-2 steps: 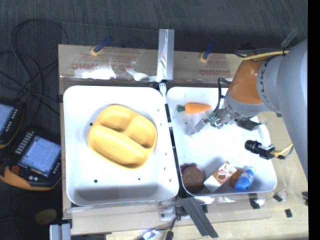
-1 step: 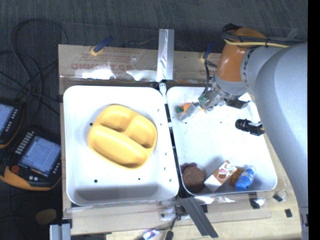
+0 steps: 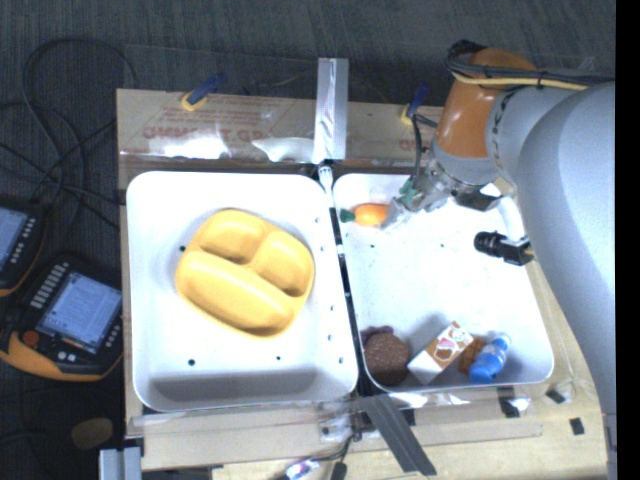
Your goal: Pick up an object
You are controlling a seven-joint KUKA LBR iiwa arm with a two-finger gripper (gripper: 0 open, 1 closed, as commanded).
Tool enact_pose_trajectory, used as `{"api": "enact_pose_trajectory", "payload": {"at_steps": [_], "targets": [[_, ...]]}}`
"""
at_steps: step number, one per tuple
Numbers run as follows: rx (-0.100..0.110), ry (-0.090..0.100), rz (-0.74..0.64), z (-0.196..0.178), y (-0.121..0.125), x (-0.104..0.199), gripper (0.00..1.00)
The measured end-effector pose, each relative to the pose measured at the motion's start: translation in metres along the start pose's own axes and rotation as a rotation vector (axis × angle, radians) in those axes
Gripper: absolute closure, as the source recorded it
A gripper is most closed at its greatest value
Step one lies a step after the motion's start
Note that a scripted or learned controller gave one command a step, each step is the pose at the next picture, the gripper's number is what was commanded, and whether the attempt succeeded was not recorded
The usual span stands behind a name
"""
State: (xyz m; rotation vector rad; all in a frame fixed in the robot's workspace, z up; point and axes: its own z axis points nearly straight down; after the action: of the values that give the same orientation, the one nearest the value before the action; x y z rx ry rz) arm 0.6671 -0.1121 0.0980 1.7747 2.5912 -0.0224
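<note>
Arm: grey with an orange band [image 3: 468, 118], reaching in from the right over the far part of the right bin [image 3: 530, 298].
Jaws: the gripper [image 3: 408, 202] hangs low at the far left corner of the right bin; whether it is spread or pressed together cannot be told.
Orange object: a small round orange thing [image 3: 371, 214] with a bit of green at its left, lying just beside the gripper's tip; contact cannot be told.
Right bin, near edge: a dark brown round object [image 3: 386, 354], a small carton [image 3: 441, 351] and a blue bottle [image 3: 488, 359], side by side.
Left bin [image 3: 160, 368]: a large yellow bread-shaped object [image 3: 244, 270] in its middle.
Surface: a handheld controller [image 3: 62, 313] lies on the floor to its left.
</note>
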Motion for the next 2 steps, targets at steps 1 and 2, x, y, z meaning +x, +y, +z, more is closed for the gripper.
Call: {"api": "enact_pose_trajectory", "payload": {"at_steps": [1, 2], "targets": [[0.0, 0.0, -0.001, 0.0, 0.0, 0.0, 0.0], [-0.011, 0.003, -0.179, -0.052, -0.022, -0.06, 0.0]]}}
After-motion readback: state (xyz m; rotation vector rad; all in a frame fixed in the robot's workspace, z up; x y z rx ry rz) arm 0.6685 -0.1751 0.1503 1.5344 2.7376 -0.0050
